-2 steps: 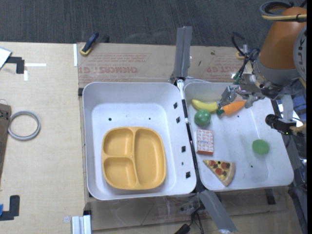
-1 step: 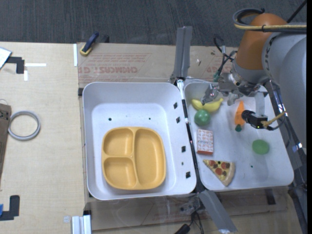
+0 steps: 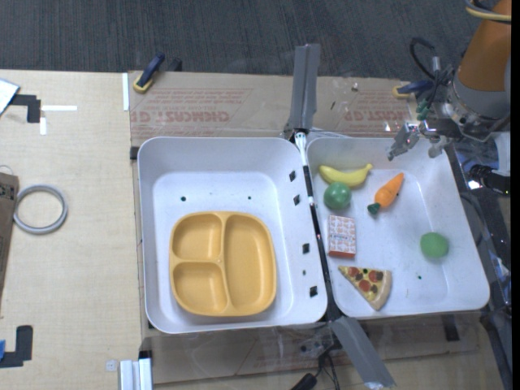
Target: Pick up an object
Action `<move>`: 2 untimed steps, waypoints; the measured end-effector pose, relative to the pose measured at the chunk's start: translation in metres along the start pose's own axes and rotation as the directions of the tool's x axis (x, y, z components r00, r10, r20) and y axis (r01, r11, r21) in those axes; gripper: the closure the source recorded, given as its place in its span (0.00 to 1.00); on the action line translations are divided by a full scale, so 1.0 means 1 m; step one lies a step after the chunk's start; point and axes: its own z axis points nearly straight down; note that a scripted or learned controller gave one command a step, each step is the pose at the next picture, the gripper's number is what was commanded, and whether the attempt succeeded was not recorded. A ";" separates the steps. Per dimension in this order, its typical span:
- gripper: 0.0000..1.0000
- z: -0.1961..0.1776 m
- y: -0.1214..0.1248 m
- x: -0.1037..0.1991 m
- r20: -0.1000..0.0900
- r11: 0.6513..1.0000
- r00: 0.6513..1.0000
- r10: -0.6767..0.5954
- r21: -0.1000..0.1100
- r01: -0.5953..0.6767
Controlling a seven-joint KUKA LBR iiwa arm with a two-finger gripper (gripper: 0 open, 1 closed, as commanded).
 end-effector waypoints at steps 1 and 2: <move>0.00 0.092 -0.009 0.015 -0.001 0.995 0.995 -0.096 0.000 0.096; 1.00 0.082 -0.009 0.015 0.000 0.996 0.996 -0.095 -0.002 0.095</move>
